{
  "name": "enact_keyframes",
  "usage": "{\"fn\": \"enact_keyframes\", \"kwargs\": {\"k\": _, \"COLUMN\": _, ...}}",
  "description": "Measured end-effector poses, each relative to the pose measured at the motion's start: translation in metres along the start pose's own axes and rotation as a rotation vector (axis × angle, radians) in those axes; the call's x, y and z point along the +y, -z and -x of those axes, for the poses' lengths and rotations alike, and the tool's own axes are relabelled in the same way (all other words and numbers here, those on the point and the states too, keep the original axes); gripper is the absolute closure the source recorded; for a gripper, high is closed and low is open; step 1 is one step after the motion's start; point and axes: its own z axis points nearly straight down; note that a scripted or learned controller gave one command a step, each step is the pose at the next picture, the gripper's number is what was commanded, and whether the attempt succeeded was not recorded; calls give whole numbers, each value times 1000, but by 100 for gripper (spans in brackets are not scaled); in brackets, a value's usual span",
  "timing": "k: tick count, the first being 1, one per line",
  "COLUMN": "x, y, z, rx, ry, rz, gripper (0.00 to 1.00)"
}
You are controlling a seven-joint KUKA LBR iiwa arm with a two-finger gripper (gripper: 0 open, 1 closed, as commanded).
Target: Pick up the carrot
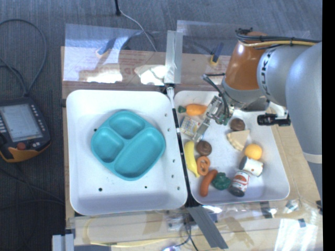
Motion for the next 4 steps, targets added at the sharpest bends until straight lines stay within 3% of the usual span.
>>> {"fn": "enact_keyframes", "kwargs": {"k": 1, "x": 1, "y": 42, "z": 8, "rx": -20, "ry": -415, "rz": 14, "gripper": 0}}
{"fn": "enact_keyframes", "kwargs": {"k": 2, "x": 3, "y": 10, "z": 22, "rx": -25, "ry": -596, "rz": 22, "gripper": 0}}
{"fn": "enact_keyframes", "kwargs": {"k": 3, "x": 6, "y": 3, "z": 25, "rx": -11, "ry": -1034, "rz": 24, "gripper": 0}}
{"fn": "enact_keyframes", "kwargs": {"k": 4, "x": 10, "y": 21, "z": 27, "rx": -18, "ry": -1026, "rz": 29, "gripper": 100}}
